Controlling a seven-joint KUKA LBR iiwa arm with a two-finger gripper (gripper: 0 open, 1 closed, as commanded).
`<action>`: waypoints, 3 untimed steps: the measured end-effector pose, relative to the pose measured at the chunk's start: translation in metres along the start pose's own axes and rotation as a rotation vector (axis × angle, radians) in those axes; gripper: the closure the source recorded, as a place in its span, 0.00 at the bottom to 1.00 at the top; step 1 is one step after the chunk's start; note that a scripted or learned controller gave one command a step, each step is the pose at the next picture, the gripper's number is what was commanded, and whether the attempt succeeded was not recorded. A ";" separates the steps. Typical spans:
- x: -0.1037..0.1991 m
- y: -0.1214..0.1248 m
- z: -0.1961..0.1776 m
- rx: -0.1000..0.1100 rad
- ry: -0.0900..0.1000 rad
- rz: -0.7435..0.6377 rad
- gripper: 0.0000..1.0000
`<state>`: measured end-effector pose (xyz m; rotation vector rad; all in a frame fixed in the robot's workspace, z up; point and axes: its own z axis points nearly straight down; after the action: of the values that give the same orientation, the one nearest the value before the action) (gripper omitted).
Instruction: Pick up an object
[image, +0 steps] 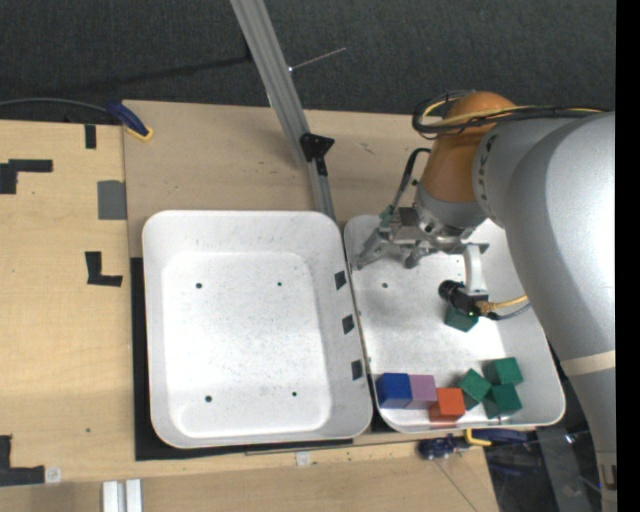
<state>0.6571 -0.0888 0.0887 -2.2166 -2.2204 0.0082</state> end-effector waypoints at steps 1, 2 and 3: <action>0.001 0.001 -0.013 -0.004 0.001 -0.002 1.00; -0.001 -0.002 -0.071 -0.005 0.000 0.001 1.00; -0.008 -0.002 -0.132 -0.012 0.000 0.001 1.00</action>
<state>0.6556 -0.0966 0.2212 -2.2237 -2.2255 -0.0046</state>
